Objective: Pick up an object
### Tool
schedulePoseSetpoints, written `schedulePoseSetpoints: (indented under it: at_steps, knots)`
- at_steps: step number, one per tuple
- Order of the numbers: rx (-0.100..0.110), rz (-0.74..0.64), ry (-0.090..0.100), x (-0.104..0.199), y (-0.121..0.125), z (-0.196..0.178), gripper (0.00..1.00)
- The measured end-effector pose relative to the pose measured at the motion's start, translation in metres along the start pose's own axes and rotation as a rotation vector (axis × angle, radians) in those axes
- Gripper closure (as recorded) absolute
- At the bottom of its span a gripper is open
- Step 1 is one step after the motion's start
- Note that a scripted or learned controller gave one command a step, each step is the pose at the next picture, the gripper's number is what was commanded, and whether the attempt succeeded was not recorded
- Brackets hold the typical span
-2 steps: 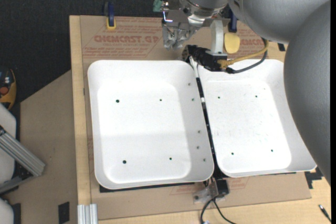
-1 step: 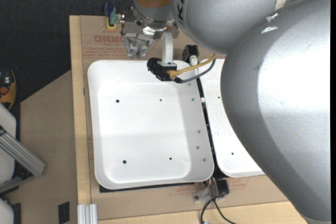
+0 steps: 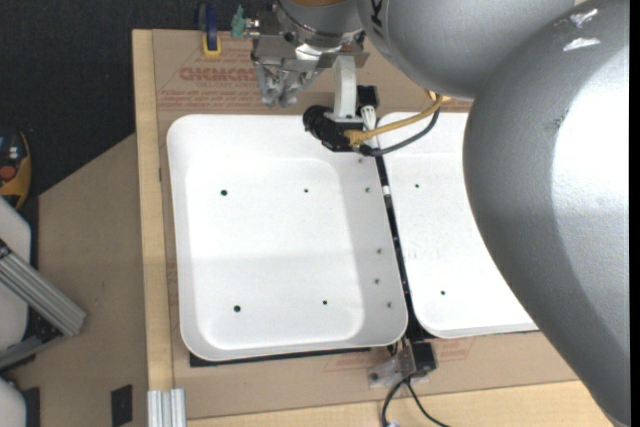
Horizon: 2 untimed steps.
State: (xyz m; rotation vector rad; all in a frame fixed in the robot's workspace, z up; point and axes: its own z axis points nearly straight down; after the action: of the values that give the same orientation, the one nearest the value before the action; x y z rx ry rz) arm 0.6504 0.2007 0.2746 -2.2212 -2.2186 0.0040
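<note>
Pincer point(image 3: 281, 91) above far rim of left bin point(image 3: 200, 215), fingers seemingly together, gripping nothing; right bin point(image 3: 440, 245) alongside.

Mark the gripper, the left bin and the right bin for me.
gripper point(image 3: 281, 95): camera view, between its fingertips, above the left bin's far rim.
left bin point(image 3: 290, 245): camera view, bare white floor.
right bin point(image 3: 440, 235): camera view, bare floor beside the arm.

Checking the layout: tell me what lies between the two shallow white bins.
In the camera view, a thin black strip runs between the left shallow white bin and right shallow white bin.
</note>
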Motion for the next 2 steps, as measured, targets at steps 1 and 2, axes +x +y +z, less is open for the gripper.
schedulePoseSetpoints:
  at_steps: [1,2]
  knots:
    - [-0.008,0.001,0.001,-0.055,0.015,-0.055,1.00]
    - [-0.002,-0.004,0.001,0.026,0.016,0.025,1.00]
